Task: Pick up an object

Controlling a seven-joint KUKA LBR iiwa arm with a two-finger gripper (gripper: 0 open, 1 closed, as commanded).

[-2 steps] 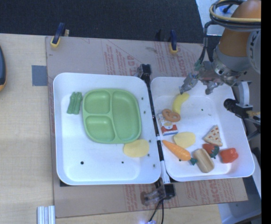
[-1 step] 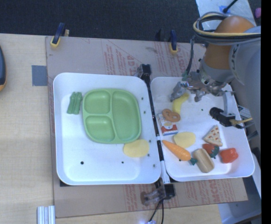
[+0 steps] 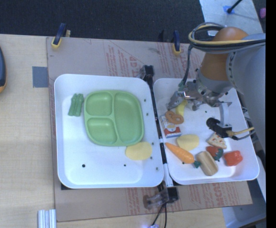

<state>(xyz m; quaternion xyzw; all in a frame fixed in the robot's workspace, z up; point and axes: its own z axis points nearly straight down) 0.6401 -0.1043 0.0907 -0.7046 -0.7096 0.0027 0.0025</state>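
Gripper low in right bin, back-left corner, just above pretzel toy. Cannot tell what it is doing; nothing seen held. Carrot, hot dog, tomato lie in bin. Pick not done yet, lift left to do.

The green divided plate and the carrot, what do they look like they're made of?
The green divided plate looks like moulded plastic, matte: uniform colour, soft rounded compartment ridges. The carrot is probably toy plastic or rubber, with even orange and a smooth surface; which one is unclear.
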